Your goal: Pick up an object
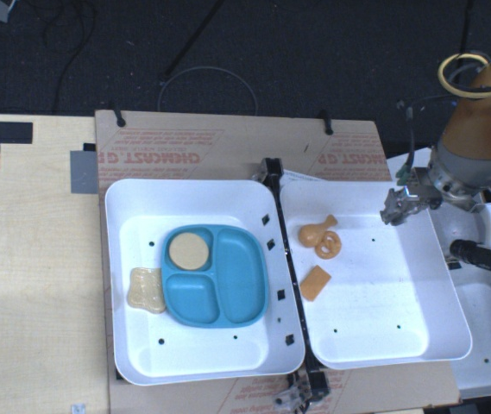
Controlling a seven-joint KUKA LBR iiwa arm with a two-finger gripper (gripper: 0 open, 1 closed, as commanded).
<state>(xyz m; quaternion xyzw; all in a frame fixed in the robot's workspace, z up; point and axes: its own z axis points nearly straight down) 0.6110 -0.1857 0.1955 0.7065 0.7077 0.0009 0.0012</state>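
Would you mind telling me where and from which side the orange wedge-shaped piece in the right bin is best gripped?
Probably from straight above, jaws closing across the short width of the orange wedge. It lies flat and apart from the pretzel and the bin's walls, so both long sides look free.

Two white bins (133,222), smooth plastic with a slight sheen. Blue divided tray (228,283), matt plastic by the look of it. Brown cardboard sheet (228,149) under both, printed and dull. Pale wood-look bench (29,266), smooth. Orange food pieces (318,248), soft matt, kinda rubbery.
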